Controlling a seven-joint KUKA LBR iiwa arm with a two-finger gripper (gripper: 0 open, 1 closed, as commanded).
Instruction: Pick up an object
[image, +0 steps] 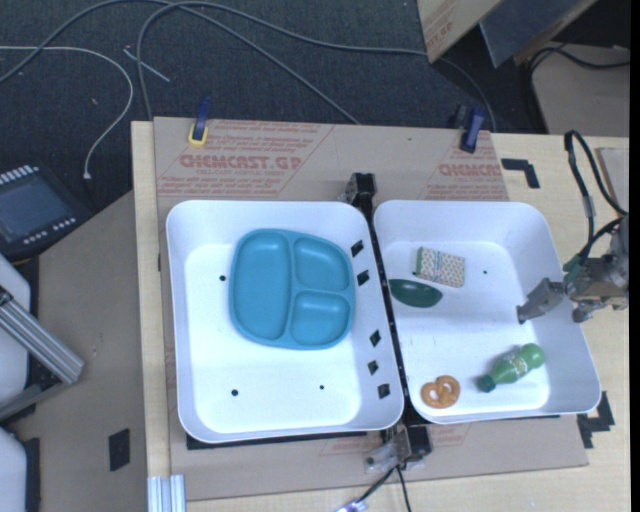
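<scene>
Arm (610, 275) cut off at right edge

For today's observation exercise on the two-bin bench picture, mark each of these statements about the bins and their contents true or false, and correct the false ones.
1. The blue divided plate lies in the left bin. True.
2. The green bottle stands upright. False: it lies on its side in the right bin.
3. The pretzel lies near the right bin's front edge, left of the green bottle. True.
4. The patterned packet is on the blue divided plate. False: it lies in the right bin, just above the dark green object.
5. The gripper holds the pretzel. False: it is at the right bin's right side, apart from the pretzel.
</scene>
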